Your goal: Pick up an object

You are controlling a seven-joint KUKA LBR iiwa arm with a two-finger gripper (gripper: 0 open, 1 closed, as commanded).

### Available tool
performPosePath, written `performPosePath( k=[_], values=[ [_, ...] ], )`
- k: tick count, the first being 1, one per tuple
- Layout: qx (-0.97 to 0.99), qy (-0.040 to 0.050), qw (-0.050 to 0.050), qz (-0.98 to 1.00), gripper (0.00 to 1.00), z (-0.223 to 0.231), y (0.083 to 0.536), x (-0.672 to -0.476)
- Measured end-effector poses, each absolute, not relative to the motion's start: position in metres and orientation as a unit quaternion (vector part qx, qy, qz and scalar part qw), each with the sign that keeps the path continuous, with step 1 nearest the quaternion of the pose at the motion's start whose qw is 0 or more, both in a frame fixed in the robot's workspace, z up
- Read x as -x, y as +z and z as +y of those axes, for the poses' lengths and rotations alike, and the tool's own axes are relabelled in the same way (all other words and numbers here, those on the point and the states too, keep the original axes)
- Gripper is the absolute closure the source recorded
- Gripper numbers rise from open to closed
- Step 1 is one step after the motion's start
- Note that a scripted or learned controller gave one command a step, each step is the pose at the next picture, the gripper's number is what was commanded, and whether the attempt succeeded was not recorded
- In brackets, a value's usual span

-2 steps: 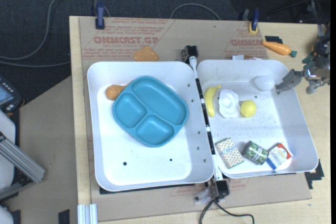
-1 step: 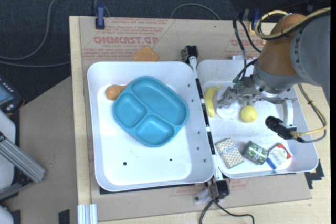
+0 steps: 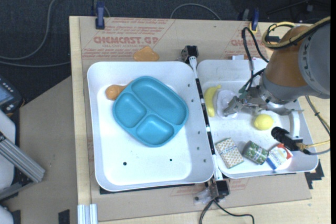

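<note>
Banana [image 3: 210,100] lies in the right bin [image 3: 304,165] against its left wall, long axis running up and down the view. Gripper [image 3: 230,108], fingers apart with nothing between them, hangs just right of it; lemon [image 3: 263,122] sits farther right.
</note>
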State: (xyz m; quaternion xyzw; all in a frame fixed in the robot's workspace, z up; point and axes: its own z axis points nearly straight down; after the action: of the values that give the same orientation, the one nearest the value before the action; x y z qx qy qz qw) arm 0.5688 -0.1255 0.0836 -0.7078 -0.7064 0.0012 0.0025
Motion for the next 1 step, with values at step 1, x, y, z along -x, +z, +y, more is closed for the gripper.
performPosePath(
  k=[1],
  values=[
    [0.709,-0.0004,-0.004,-0.706,0.0,-0.1915,0.1219,-0.5984]
  ],
)
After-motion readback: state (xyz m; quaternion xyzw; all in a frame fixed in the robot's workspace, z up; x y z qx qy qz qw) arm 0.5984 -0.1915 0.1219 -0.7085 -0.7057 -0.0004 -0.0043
